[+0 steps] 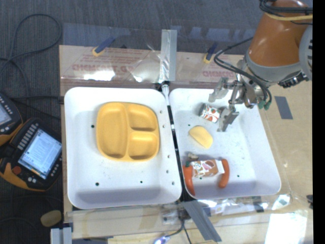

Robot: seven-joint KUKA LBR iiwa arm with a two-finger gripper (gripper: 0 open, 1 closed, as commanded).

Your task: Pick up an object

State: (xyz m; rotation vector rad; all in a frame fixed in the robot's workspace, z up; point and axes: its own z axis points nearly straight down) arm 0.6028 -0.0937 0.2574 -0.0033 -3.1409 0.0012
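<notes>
Camera view: we see the gripper [224,107] over the right bin [264,151], fingers spread, holding nothing.
Can [210,113]: lying between them, at the far end.
Risk: we fear it rolls away.

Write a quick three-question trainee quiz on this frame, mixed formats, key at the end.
1. True or false: the yellow divided tray lies in the right bin.
2. Multiple choice: which thing sits nearest the gripper? A) the small can B) the carrot C) the yellow tray
3. Fill in: the pale yellow lump lies between the small can and the ____ near the bin's front edge.

Key
1. False; it lies in the left bin.
2. A; the can lies just to the view's left of the gripper, which hangs over the right bin's far part.
3. Red-labelled packet, which lies beside the carrot.
</notes>
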